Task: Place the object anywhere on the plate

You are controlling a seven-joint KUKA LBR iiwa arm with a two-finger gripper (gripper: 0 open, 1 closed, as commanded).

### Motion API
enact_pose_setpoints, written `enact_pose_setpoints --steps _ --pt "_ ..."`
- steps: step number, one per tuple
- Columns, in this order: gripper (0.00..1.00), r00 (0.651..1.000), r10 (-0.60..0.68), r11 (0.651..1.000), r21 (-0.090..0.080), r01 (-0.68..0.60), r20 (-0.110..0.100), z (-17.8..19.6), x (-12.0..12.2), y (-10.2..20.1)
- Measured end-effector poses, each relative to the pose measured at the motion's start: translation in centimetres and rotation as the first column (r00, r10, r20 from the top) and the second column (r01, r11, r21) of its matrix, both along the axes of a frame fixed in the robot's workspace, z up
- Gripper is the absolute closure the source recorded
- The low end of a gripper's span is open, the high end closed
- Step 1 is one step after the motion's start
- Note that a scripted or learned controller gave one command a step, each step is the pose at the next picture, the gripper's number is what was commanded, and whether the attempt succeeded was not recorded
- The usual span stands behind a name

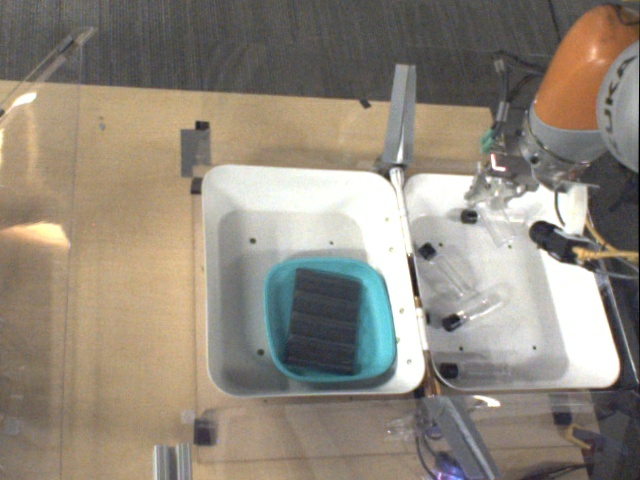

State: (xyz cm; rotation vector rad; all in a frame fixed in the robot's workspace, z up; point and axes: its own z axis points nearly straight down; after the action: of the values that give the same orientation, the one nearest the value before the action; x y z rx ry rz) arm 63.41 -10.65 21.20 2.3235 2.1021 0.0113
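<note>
two shallow white bins side by side on a wooden desk [110, 298]. left bin [225, 268] holds a teal plate [378, 313], squarish with rounded corners, sitting toward the near right part of the bin floor. on the plate lies a dark ribbed block [322, 320], long axis running near to far, tilted slightly; it rests fully within the plate's rim.

right bin [575, 338]: several clear, tube-like items with dark caps scattered on the floor. one clear tube [475, 306] lies near the middle, a dark cap at its left end. a small dark piece [427, 251] sits near the left wall, another [447, 371] close to the near left corner.

arm reaches in from the right, orange band [580, 68] at upper right. gripper [497, 183] hangs over the far part of the right bin, well apart from the plate. the fingers are pale against the white bin and blurred; cannot tell whether they are wide or narrow, nor whether anything sits between them. a grey upright post [401, 116] stands at the far end of the seam between the bins.
</note>
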Motion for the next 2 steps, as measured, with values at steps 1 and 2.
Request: enact_pose_setpoints --steps 1,2 --pt "1.00 0.987 0.161 0.987 0.001 -0.161 -0.007 -2.7 2.2 7.3" --pt "1.00 0.929 0.370 0.929 -0.005 -0.370 0.000 9.4 3.4 -1.1"
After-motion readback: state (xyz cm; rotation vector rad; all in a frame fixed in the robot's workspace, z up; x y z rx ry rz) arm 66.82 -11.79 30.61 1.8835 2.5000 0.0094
